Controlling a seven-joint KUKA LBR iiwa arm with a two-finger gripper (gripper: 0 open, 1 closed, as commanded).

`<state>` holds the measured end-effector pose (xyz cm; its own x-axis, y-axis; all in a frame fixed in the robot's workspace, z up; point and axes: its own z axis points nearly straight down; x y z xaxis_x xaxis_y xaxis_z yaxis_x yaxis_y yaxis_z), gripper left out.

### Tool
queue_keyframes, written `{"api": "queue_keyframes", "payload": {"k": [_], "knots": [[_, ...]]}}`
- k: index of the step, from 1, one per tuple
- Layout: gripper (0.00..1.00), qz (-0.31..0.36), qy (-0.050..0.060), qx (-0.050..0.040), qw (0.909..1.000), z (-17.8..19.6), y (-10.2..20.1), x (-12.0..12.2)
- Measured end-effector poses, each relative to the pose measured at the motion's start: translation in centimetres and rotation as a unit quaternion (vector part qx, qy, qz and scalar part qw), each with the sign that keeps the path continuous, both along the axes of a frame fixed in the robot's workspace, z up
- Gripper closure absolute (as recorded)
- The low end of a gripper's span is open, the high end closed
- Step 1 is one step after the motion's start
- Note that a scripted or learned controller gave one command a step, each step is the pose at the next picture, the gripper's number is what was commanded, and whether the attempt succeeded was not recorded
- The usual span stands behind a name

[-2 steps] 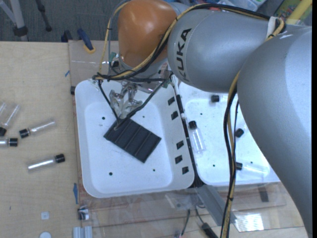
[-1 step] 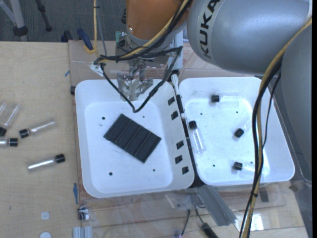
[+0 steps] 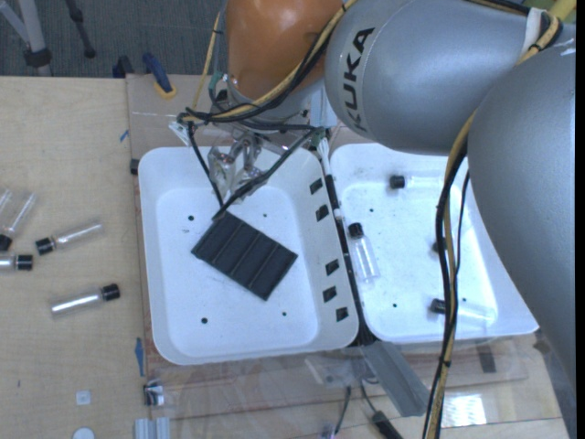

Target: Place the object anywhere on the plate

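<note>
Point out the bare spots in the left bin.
In the left bin, bare floor lies left of and in front of the dark ribbed plate. The back is crowded: the tool and its cables hang there.

Two shallow white bins are counted on the bench: the left bin (image 3: 164,327) and the right bin (image 3: 512,323). One dark ribbed plate (image 3: 245,255) is found inside the left bin. Three clear vials with black caps are seen in the right bin: one (image 3: 361,250) near the wall shared with the left bin, one (image 3: 402,182) at the far side, one (image 3: 462,310) at the near side. Further capped vials are scattered left of the left bin; three are clearly made out (image 3: 68,237) (image 3: 84,299) (image 3: 15,262), others being cut by the frame edge.
</note>
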<state>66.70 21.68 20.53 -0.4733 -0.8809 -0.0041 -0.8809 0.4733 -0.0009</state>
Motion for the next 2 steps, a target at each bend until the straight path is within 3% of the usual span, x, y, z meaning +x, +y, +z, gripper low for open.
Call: {"api": "queue_keyframes", "payload": {"k": [1, 2], "knots": [[1.00, 0.115, -0.003, 0.0012, 0.9933, 6.6, 0.1, 0.0], [1.00, -0.061, 0.000, 0.0001, 0.9981, 3.8, 0.1, 0.0]]}}
